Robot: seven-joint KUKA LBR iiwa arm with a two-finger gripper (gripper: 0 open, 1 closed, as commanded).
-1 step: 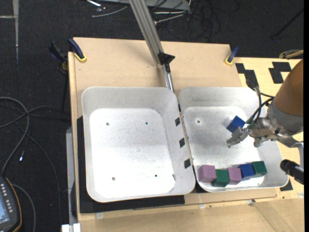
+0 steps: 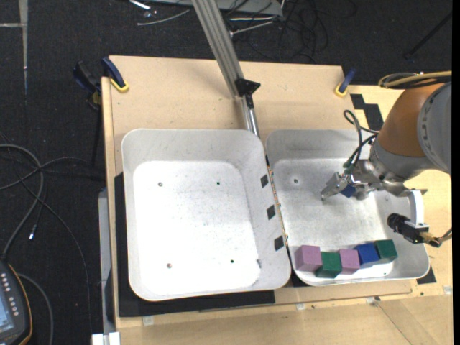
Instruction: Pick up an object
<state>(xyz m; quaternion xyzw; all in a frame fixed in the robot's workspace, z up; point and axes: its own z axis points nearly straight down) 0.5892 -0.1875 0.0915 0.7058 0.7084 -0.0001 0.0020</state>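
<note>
Small blue block (image 2: 350,190) between jaws (image 2: 338,190), edges hidden.

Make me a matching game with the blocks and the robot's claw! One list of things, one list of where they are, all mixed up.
Things:
1. gripper
2. green block
3. leftmost purple block
4. left bin

Places:
A. far right of the block row
B. nothing inside
C. above the middle of the right bin
D. left end of the block row

Pairs: 1-C, 2-A, 3-D, 4-B
</note>
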